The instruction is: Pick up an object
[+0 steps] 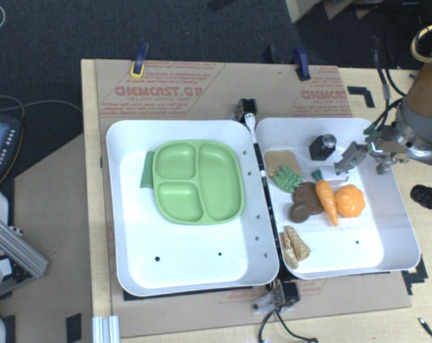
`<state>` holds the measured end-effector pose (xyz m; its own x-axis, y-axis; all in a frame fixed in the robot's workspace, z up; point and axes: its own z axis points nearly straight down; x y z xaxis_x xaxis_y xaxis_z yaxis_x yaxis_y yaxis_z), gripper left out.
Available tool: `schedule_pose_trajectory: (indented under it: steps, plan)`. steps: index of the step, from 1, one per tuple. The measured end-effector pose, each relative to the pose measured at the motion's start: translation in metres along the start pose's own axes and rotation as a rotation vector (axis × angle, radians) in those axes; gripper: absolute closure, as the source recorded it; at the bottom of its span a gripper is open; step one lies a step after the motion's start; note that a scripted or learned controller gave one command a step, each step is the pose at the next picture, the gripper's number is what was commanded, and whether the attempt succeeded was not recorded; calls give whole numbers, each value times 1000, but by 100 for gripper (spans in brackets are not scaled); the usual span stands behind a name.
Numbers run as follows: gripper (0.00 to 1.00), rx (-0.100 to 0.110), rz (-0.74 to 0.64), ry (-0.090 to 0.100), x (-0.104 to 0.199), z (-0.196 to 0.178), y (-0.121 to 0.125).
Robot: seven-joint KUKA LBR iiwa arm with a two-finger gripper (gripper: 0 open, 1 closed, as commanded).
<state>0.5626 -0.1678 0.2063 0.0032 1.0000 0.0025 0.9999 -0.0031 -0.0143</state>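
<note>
Printed lettering appears on one surface, the brown paper-faced board (201,84) lying under the two white bins. Behind the left bin, red block capitals read "CHEMCAST G P", the final characters uncertain, with a line of smaller red print above and another below, both too fine to read. Behind the right bin, the same red lettering begins again as "CHEMCAS", its continuation cut off by the bin rim. Red diagonal rules frame each imprint. The small lines of print cannot be made out.
</note>
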Motion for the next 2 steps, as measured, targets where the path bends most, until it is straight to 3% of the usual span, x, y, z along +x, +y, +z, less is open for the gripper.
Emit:
schedule_pose_trajectory:
  steps: [1,2]
  plan:
    - [0,-15,-3,-3,0,-8,3]
    - [0,-7,-4,0,7,54,3]
